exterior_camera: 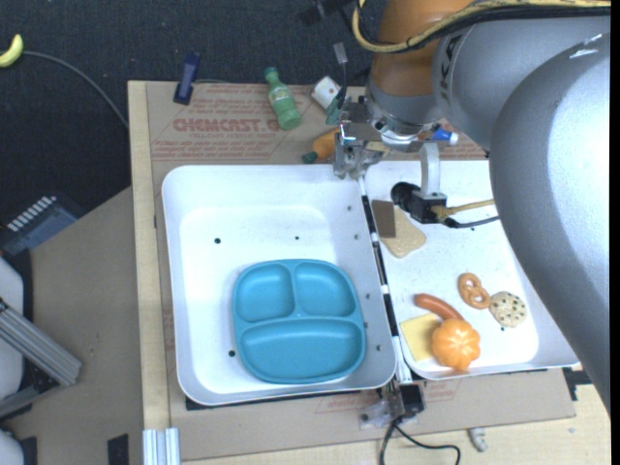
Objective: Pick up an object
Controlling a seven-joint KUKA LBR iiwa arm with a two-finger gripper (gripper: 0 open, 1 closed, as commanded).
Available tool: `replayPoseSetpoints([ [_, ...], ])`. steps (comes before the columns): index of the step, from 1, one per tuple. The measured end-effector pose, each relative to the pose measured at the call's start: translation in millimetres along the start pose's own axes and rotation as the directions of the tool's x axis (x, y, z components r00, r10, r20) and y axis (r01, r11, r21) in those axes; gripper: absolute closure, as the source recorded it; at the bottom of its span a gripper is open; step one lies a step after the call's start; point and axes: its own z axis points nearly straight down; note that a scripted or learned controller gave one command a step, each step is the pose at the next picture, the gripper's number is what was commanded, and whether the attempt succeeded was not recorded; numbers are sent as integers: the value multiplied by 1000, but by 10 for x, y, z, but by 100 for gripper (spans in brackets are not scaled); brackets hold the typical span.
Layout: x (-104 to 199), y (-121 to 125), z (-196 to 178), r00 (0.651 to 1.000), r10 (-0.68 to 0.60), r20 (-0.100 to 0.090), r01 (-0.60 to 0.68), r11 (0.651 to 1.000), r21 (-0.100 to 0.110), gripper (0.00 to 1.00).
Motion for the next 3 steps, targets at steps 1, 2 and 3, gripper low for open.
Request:
replayPoseSetpoints([
  [1,861,2,-444,1000,0,0,0,1000,0,100],
  [2,1236,4,-719,1000,0,0,0,1000,-1,100],
  [3,1452,-2,-504,1000,0,2,0,1000,4,100],
])
